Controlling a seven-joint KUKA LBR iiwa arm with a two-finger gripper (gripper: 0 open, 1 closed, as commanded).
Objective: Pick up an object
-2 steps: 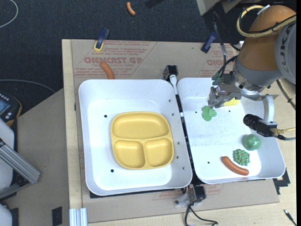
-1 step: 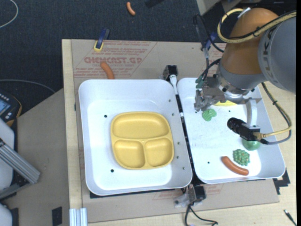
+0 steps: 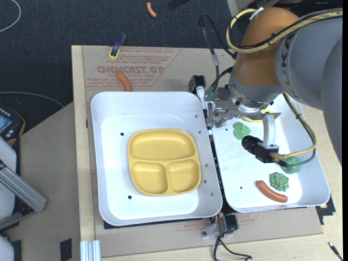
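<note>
My gripper (image 3: 213, 112) hangs low over the back left corner of the right bin (image 3: 239, 192), close to the wall shared with the left bin. A green leafy piece (image 3: 241, 129) lies just to its right. Further forward in the right bin are a green bumpy piece (image 3: 279, 181) and an orange-red sausage (image 3: 271, 191) side by side. Another green piece (image 3: 292, 166) peeks out near the right wall, partly hidden by a cable. Nothing visible sits in the gripper.
The left bin (image 3: 109, 145) holds a yellow divided plate (image 3: 163, 161). On the cardboard behind the bins lie an orange sausage (image 3: 124, 81) and a blue and yellow tool (image 3: 116, 46). A small orange sausage (image 3: 151, 10) lies on the dark floor.
</note>
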